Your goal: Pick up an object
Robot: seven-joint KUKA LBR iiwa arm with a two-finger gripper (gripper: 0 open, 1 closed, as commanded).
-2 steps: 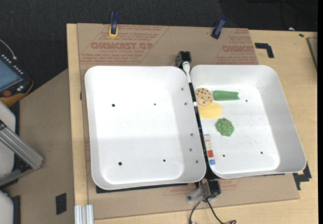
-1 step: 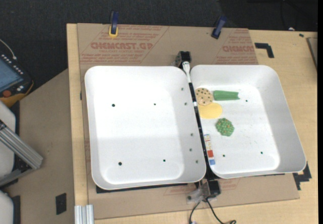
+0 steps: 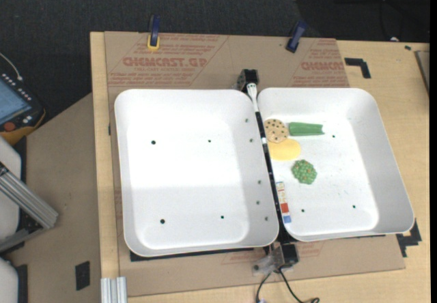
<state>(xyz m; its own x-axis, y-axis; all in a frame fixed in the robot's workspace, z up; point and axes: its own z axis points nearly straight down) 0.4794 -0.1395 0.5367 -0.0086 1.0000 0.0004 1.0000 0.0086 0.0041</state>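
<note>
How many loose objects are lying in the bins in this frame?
4, all in the right bin near its left wall: a round cookie, a green strip beside it, a yellow piece below, and a green bumpy ball lowest.

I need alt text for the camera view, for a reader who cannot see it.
Two white bins sit side by side on a cardboard-covered bench; the right bin holds a cookie, a green pod, a yellow piece and a green ball.
</note>
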